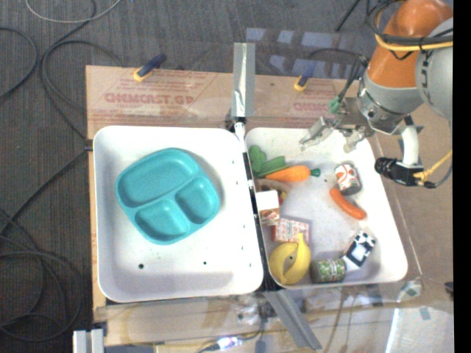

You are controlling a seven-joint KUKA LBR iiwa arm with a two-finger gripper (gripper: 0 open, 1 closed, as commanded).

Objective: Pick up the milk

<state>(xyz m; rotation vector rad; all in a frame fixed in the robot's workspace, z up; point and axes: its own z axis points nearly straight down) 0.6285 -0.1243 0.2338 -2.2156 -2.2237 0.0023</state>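
Note:
The milk (360,248) looks to be the small black-and-white carton with a blue patch, lying tilted near the front right of the right bin (390,267). My gripper (333,133) hangs over that bin's far edge, well behind the carton, with a can and a sausage between them. Its two fingers are spread open and hold nothing.
The right bin also holds a carrot (288,173), a green vegetable (257,158), a red-white can (346,177), a red sausage (347,204), a white box (266,199), a red-white packet (291,229), a yellow fruit (289,262) and a green can (328,271). A teal divided plate (169,195) lies in the left bin.

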